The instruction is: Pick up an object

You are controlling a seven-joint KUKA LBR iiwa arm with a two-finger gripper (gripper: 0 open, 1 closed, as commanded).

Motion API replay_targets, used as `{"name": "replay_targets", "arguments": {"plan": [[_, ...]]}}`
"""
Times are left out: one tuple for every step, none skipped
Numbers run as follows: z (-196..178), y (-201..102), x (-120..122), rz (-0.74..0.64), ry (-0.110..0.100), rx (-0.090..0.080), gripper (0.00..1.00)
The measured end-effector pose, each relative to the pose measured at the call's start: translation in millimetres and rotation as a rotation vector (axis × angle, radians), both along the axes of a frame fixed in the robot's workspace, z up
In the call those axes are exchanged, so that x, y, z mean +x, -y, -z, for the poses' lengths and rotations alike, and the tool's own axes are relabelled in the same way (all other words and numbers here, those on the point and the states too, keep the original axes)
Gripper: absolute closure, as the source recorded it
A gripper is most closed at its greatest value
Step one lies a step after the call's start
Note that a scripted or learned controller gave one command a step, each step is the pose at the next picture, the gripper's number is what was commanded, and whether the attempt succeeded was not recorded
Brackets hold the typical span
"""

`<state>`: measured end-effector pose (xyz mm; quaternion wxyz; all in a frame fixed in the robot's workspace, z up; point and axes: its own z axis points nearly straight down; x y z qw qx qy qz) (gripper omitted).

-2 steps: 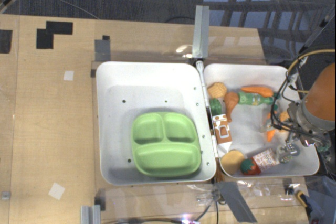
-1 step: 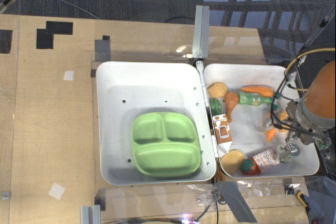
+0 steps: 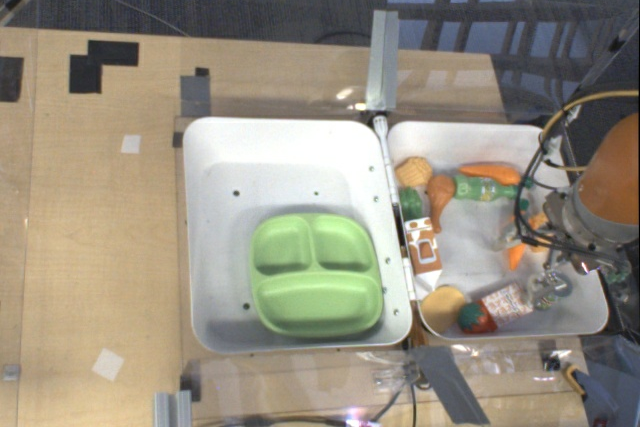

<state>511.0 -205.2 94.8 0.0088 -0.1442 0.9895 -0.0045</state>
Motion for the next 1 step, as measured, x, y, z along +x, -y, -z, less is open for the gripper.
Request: {"name": "replay_targets", "arguments": {"plan": [[0.0,0.7,6.8,-0.034,-0.002,-0.002,0.0]]}}
